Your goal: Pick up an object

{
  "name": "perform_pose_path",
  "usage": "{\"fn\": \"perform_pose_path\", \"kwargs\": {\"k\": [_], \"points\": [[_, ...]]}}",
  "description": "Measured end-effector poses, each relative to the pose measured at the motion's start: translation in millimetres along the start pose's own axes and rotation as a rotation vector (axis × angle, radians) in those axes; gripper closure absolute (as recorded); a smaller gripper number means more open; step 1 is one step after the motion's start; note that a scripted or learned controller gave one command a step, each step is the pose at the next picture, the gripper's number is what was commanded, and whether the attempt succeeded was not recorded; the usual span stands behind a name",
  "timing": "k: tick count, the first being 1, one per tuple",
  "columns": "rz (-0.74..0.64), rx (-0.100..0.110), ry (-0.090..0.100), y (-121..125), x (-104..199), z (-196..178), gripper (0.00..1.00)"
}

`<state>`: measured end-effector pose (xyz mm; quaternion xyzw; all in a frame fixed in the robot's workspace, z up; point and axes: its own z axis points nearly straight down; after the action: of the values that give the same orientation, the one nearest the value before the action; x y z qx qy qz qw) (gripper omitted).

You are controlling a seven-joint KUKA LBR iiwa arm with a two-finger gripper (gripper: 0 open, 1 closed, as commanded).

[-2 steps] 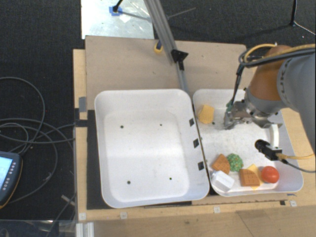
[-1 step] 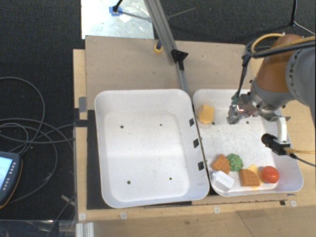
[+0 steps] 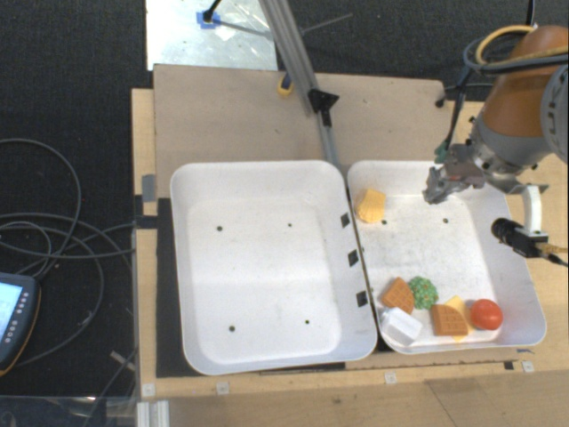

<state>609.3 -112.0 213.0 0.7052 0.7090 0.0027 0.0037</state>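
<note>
My gripper (image 3: 438,190) hangs over the far part of the right bin (image 3: 516,278), to the right of a yellow cheese-like block (image 3: 372,206). Nothing shows between its tips. Along the bin's near edge lie an orange waffle piece (image 3: 398,294), a green broccoli piece (image 3: 422,291), a second orange waffle piece (image 3: 449,319) with a yellow wedge (image 3: 456,303) behind it, a red tomato (image 3: 485,314) and a white block (image 3: 401,326).
The left bin (image 3: 258,265) lies beside the right one, with black clips (image 3: 353,257) along the shared wall. A grey pole (image 3: 293,47) slants across the back of the bench. Cables and a tablet (image 3: 13,317) lie on the floor at left.
</note>
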Motion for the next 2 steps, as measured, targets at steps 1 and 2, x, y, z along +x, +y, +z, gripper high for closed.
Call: {"fn": "perform_pose_path", "kwargs": {"k": [1, 2], "points": [[0.000, 0.004, 0.001, 1, 0, -26, 1.00], [-0.004, 0.006, 0.003, 3, 51, -34, 1.00]]}}
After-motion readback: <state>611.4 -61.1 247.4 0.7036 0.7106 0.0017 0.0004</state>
